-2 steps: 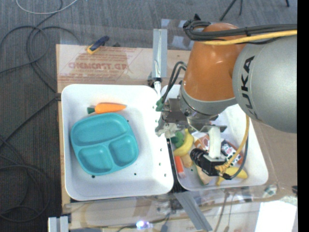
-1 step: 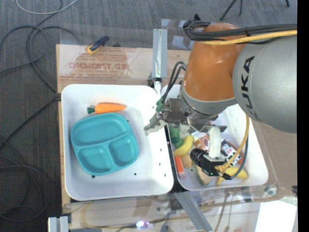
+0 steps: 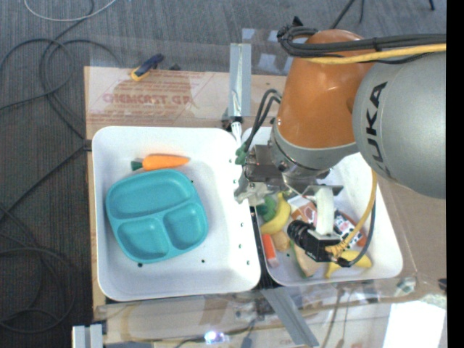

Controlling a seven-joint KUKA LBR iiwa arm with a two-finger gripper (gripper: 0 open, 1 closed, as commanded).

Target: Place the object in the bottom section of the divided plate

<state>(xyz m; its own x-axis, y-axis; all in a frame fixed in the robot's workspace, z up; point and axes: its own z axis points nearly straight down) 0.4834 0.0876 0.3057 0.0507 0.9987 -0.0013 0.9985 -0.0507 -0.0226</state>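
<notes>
A teal divided plate (image 3: 156, 217) lies in the left white bin (image 3: 217, 267), with one large section toward the top and two smaller ones along its lower edge. An orange toy carrot (image 3: 165, 162) with a green top lies just above the plate, on the bin floor. My gripper (image 3: 262, 188) hangs low over the left edge of the right bin (image 3: 384, 256), right above a heap of toy food. A yellow-green fruit piece (image 3: 274, 214) sits directly beneath it. The big orange and grey wrist hides much of the gripper.
The right bin holds several small items: a thin orange-red piece (image 3: 269, 247), a yellow piece (image 3: 349, 262) and red-and-white packets (image 3: 307, 212). The raised rim between the two bins (image 3: 250, 230) runs just left of the gripper. A brown board (image 3: 145, 100) lies behind the left bin.
</notes>
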